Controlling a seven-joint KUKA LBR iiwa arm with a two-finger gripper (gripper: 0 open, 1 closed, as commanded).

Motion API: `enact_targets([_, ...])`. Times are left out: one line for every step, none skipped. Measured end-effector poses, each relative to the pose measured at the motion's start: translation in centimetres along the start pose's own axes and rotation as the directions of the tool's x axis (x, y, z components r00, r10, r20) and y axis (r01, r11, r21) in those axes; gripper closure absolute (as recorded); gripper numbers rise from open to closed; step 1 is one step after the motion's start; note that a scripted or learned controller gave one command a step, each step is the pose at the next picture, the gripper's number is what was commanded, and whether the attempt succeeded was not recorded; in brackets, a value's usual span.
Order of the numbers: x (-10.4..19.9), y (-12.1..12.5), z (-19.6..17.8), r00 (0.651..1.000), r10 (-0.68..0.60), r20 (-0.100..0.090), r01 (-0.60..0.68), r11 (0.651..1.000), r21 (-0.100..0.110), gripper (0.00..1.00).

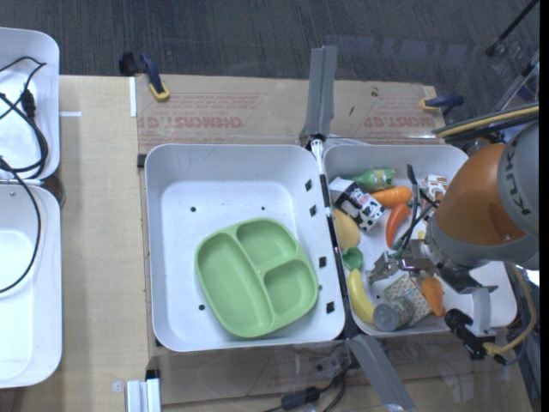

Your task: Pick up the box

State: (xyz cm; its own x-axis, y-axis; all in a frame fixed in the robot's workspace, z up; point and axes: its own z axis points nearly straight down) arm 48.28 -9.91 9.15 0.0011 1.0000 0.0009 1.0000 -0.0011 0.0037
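Nearest you in the right bin (506, 303), the gripper (396, 264) hangs low over the clutter; you cannot tell how its fingers stand. The box (436, 184) lies farther back, right of a carrot (391, 196), while a green plate (257, 276) fills the left bin (163, 230).

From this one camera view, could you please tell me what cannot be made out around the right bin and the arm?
- The gripper: whether it is open or shut, hidden under the arm's orange band.
- The box: mostly covered by the arm, only a corner shows.
- The right bin: its right side lies under the arm.
- The cow-patterned toy: too small to identify.
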Motion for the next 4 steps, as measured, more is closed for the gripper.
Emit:
enact_targets([-0.1, -0.3, 0.4, 1.000, 0.003, 0.000, -0.003, 1.000, 0.009, 0.00])
enact_targets([-0.2, -0.3, -0.2, 1.000, 0.005, 0.000, -0.005, 1.000, 0.013, 1.00])
enact_targets([-0.2, -0.3, -0.2, 1.000, 0.005, 0.000, -0.005, 1.000, 0.015, 0.00])
enact_targets([-0.7, 3.4, 0.4, 0.996, 0.091, 0.002, -0.091, 0.996, 0.010, 0.00])
